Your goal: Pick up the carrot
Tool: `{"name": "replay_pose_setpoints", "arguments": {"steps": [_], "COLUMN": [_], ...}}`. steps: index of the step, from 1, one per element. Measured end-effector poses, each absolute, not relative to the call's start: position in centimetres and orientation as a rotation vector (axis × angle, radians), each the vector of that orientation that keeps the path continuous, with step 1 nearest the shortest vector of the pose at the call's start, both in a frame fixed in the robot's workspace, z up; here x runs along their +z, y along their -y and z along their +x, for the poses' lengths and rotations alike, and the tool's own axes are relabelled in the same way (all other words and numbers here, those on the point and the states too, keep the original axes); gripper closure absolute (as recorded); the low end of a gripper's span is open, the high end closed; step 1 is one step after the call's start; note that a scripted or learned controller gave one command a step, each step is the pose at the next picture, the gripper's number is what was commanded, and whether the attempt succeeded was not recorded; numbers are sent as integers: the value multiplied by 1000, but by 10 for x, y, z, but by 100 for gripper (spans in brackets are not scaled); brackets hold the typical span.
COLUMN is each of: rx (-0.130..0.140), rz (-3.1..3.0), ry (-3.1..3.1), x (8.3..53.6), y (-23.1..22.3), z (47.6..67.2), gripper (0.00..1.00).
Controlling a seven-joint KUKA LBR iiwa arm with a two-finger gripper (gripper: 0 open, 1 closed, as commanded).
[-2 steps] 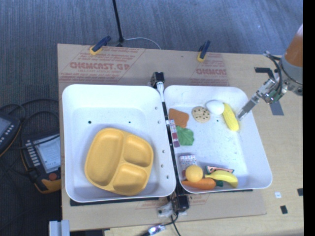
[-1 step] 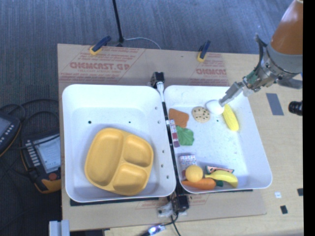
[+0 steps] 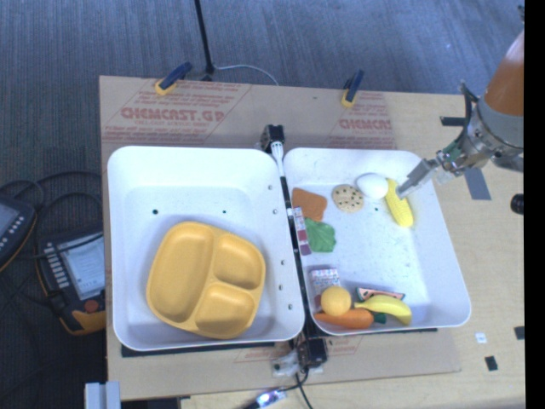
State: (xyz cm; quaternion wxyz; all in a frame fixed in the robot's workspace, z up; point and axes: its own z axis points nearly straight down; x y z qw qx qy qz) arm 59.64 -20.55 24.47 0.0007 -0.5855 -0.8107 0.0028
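Observation:
The carrot (image 3: 347, 319) is orange and lies flat against the near wall of the right bin (image 3: 443, 254), just below a yellow lemon (image 3: 335, 300) and left of a small banana (image 3: 387, 306). My gripper (image 3: 410, 182) hangs over the far right part of that bin, slanting down to the left. Its tip is right by the upper end of a long yellow piece (image 3: 399, 206) and close to a white egg (image 3: 371, 183). The carrot is far from the gripper, toward the near edge, and nothing covers it.
A cookie (image 3: 347, 197), an orange slab (image 3: 309, 203), a green leaf (image 3: 321, 236) and a small packet (image 3: 324, 276) also lie in the right bin. The left bin (image 3: 136, 186) holds a yellow divided plate (image 3: 207, 278).

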Motion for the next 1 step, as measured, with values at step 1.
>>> {"name": "replay_pose_setpoints", "arguments": {"steps": [1], "rx": [-2], "rz": [-1945], "ry": [2475], "x": [302], "y": [142], "z": [636], "gripper": [0]}}
